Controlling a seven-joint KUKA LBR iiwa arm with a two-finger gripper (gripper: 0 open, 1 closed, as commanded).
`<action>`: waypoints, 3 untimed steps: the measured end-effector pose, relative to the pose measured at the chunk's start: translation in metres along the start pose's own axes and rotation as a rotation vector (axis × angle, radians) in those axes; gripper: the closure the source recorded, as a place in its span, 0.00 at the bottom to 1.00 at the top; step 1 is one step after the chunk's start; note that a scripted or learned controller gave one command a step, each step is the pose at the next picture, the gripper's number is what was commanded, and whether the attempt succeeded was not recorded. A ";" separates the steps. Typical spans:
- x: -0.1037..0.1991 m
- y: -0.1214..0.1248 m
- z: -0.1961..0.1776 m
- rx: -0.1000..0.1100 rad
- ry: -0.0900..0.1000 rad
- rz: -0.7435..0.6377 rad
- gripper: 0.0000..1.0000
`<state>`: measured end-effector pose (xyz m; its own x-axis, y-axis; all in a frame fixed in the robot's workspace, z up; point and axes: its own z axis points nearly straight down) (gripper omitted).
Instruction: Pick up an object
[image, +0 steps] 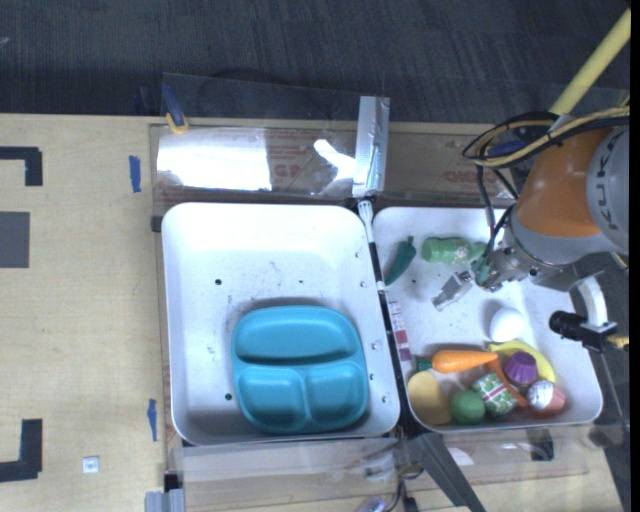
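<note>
1. A green toy lies at the upper part of the right bin, just beside the gripper.
2. The gripper's fingers are spread apart with nothing between them, over bare bin floor.
3. More toy foods cluster at lower right: a carrot and a white egg.
4. A blue tray sits in the left bin.

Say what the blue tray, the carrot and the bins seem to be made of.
Blue tray: likely moulded plastic; uniform colour, rounded compartments, soft sheen.
Carrot: probably toy plastic; even orange, smooth.
Bins: seemingly white plastic; thin rounded rims, faint scuffs.
</note>
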<state>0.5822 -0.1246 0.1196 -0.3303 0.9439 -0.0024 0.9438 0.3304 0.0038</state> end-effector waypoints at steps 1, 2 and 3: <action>-0.054 -0.058 0.000 0.005 0.001 -0.002 0.00; 0.036 -0.083 0.010 0.004 0.004 0.010 0.00; 0.048 -0.083 0.032 0.001 0.001 0.103 0.00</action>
<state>0.4883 -0.1069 0.0871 -0.2314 0.9728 -0.0012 0.9728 0.2314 0.0029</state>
